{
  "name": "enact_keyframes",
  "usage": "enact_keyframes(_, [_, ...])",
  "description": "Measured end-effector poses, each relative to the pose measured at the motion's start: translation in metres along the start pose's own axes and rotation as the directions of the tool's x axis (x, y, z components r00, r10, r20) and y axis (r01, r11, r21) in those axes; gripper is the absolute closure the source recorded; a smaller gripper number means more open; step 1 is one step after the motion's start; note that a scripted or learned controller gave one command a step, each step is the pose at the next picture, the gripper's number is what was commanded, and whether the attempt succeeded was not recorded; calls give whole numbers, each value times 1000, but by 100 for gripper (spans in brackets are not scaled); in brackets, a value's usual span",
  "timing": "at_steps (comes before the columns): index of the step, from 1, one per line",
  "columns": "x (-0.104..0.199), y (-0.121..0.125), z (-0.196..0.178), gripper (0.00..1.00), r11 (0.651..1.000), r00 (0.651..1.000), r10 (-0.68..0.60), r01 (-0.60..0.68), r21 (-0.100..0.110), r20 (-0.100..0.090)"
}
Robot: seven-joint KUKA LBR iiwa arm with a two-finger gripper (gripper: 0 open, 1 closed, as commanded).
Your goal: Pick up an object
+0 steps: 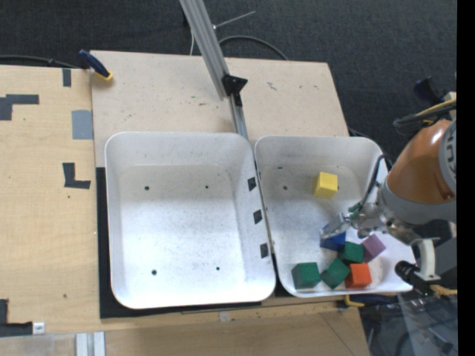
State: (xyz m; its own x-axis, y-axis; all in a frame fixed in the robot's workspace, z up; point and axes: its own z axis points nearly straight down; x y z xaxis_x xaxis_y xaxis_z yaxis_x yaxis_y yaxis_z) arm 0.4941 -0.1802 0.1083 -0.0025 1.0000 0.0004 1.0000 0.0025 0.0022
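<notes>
My gripper (347, 224) hangs low in the right bin (297, 150), near its right wall, with the orange-banded arm (419, 173) reaching in from the right. Just below the gripper lies a blue block (333, 240), partly hidden by it. A purple block (373, 245) and a green block (353, 253) lie close beside it. Nearer the front wall sit two more green blocks (305, 275) (335, 274) and an orange block (360, 274). A yellow block (326, 184) sits alone further back.
The left bin (119, 162) stands beside the right one, sharing a middle wall. A grey metal bar (208, 39) slants down from the top to the bins' back edge. Cables lie on the dark floor behind the bench.
</notes>
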Motion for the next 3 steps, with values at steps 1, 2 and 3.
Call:
enact_keyframes(1, [1,-1,-7,100,1000,1000,0,0,4,-3])
enact_keyframes(2, [-2,-1,-49,100,1000,1000,2,-2,1,1])
enact_keyframes(3, [-12,-3,-105,100,1000,1000,2,-2,-1,2])
